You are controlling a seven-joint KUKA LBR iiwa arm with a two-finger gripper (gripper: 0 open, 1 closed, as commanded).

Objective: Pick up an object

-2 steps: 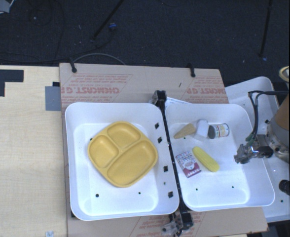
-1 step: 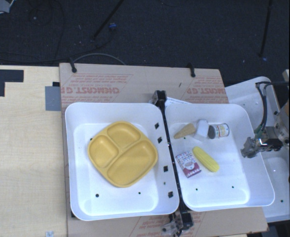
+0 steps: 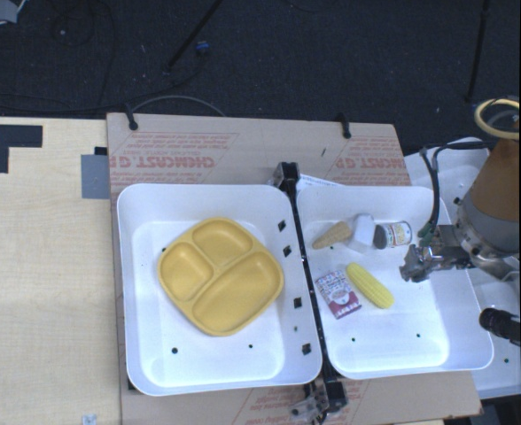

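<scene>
Arm [image 3: 500,193] comes in from the right edge, orange band up top, grey wrist below it, mostly cut off by the frame so only the lower part shows. Gripper [image 3: 413,268] sits low over the right side of the right bin [image 3: 420,348], a dark metal cluster pointing left toward the bin's contents; nothing visible between its tips, and it is too small and dark to make out, so open or closed: cannot tell. Cables loop behind the wrist. In the right bin: yellow corn cob [image 3: 369,285] lying at a slant near the middle, just left of the gripper but apart from it; small red and white packet [image 3: 338,292] just beside the corn on its left; tan cone [image 3: 333,235] further up near the divider; small jar [image 3: 393,235] with dark lid lying on its side at the upper part of the bin, with a white blob just left of it, shape unclear. Label print on packet and jar is unreadable. Left bin [image 3: 141,326] holds a yellow divided plate [image 3: 221,275], three compartments, turned at an angle. Both bins rest on a cardboard sheet [image 3: 243,153] with reversed red print. Wooden bench [image 3: 39,282] to the left, dark floor with cables above.
</scene>
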